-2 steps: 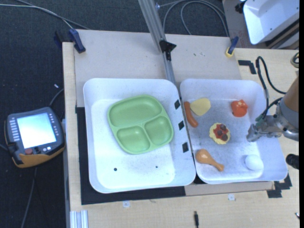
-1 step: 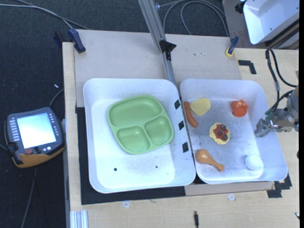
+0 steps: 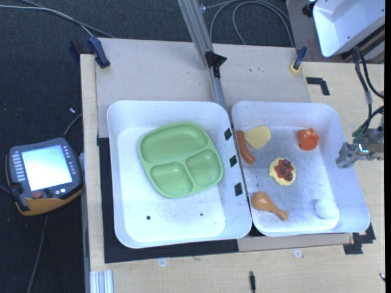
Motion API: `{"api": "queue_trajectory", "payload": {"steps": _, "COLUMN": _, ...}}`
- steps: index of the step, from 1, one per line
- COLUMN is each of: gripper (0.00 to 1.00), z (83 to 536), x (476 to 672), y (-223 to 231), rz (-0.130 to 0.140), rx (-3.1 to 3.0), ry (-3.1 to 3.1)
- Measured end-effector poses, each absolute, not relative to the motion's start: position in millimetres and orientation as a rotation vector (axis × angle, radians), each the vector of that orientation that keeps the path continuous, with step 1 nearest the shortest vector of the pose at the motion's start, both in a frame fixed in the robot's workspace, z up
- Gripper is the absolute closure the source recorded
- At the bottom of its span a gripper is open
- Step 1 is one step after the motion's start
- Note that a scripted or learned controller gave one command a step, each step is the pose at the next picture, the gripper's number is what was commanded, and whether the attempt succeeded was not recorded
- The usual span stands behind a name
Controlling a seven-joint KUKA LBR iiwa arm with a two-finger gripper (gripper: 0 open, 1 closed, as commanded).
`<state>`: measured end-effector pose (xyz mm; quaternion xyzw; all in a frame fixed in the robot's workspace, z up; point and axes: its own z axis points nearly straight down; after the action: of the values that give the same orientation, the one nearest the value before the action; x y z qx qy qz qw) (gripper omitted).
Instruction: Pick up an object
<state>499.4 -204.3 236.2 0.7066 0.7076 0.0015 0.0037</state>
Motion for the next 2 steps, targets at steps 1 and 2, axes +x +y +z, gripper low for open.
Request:
{"api": "queue_trajectory", "payload": {"steps": 1, "gripper": 1.0, "z": 241, "x": 522.5, "y": -154, "rz": 0.005, "rx": 2.212, "ry": 2.228}}
{"api": "queue_trajectory", "payload": {"steps": 2, "gripper": 1.0, "z": 249, "x": 535.7, "y": -104, "rz": 0.004, "rx": 2.213, "ry": 2.228}}
